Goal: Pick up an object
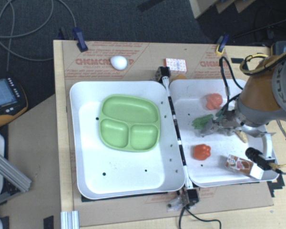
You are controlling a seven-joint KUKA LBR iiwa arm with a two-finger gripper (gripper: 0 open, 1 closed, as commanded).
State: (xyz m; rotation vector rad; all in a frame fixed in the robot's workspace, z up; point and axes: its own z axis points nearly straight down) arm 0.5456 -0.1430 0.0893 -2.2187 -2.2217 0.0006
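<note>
Where dark carpet (114, 13) surrounds it — cardboard-topped bench (133, 51) bears two bins (86, 175).

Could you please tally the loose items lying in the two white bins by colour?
Green: 2, the green three-compartment plastic plate in the left bin and the small green leafy item by the gripper
Red or pinkish-red: 2, the red pepper-like toy and the pinkish-red round toy
Multicoloured: 1, the small printed carton
Total: 5

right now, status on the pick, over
Gripper low in right bin, at green leafy item. No grasp confirmed. Red pepper, pink item, small carton lie apart nearby. Green divided plate in left bin.
</note>
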